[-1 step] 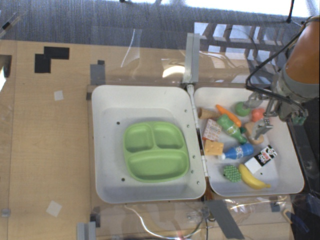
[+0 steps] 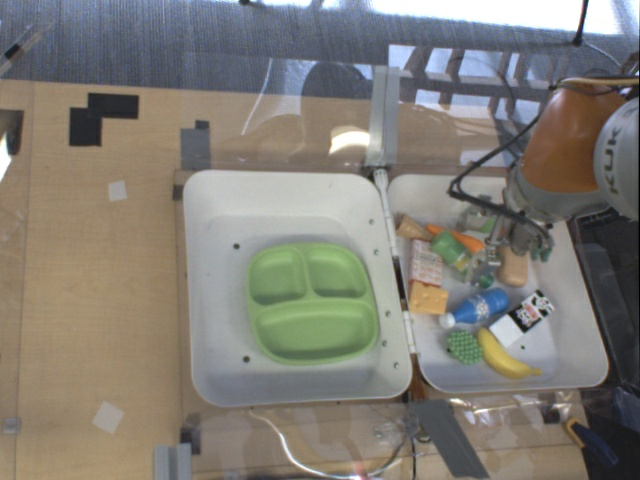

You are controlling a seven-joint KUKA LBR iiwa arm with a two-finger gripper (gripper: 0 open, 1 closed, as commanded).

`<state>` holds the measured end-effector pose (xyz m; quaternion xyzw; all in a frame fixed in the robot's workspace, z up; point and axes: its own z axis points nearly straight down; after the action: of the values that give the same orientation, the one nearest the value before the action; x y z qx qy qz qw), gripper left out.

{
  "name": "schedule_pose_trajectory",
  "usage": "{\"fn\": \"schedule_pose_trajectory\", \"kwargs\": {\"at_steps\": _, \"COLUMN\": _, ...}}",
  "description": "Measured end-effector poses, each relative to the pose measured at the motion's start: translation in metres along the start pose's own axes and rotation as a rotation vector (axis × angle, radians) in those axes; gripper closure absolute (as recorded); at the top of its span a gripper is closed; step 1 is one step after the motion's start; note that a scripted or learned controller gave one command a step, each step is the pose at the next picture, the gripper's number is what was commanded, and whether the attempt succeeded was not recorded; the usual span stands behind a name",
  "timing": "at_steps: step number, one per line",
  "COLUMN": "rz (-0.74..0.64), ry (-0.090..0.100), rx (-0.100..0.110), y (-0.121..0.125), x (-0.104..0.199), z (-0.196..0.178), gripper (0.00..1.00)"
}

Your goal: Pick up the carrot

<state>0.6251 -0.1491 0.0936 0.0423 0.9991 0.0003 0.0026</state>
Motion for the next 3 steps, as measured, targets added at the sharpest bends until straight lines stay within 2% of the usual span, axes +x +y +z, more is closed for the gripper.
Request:
{"fn": "schedule_pose_trajectory", "kwargs": {"at_steps": 1, "rz": 0.308, "ry": 0.014, "rx": 0.005, "y": 0.036, "x": -0.034, "z": 0.005, "gripper": 0.00}}
{"fn": "schedule_pose_trajectory", "kwargs": {"at_steps": 2, "rz": 0.452, "ry": -0.012, "rx": 0.005, "y": 0.046, "x": -0.003, "z": 0.004, "gripper": 0.00}}
{"fn": "schedule_pose_trajectory", "kwargs": {"at_steps": 3, "rz": 0.559, "ry": -0.018, "rx": -0.008, "y": 0.116, "x": 0.012, "z": -0.165, "gripper": 0.00}}
